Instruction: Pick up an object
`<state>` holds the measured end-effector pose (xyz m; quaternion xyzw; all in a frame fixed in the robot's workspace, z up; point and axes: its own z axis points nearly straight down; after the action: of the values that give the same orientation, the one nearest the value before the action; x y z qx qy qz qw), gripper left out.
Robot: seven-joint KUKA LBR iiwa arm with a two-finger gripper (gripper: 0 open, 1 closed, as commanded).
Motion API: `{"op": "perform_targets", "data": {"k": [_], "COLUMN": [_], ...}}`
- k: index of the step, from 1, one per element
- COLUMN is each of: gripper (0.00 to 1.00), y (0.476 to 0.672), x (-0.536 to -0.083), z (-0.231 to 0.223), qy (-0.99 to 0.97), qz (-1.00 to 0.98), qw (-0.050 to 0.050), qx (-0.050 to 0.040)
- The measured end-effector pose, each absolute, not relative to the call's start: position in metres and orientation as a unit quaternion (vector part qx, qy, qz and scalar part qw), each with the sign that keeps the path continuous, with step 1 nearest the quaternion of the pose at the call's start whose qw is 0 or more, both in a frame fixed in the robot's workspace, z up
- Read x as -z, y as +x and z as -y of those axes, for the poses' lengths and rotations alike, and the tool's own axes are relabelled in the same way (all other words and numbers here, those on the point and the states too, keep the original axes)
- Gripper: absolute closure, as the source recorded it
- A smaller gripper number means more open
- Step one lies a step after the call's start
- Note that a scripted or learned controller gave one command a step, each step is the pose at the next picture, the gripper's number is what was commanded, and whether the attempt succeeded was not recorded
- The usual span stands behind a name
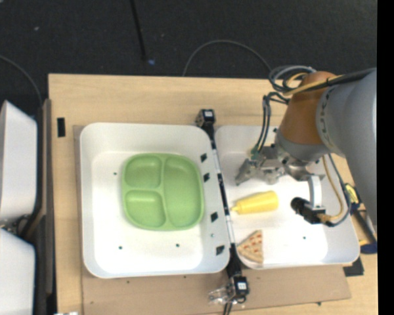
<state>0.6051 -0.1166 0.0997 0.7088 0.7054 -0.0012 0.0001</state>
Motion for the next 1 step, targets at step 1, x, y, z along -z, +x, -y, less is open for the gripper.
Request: {"op": "perform_targets", "data": {"k": [1], "gripper": [1.0], "y": [0.6065], "x": [-0.1122], "z": [0.1172], "qy": [0.71], "qz": [-0.704], "qw": [0.002], "qx": [-0.0008]}}
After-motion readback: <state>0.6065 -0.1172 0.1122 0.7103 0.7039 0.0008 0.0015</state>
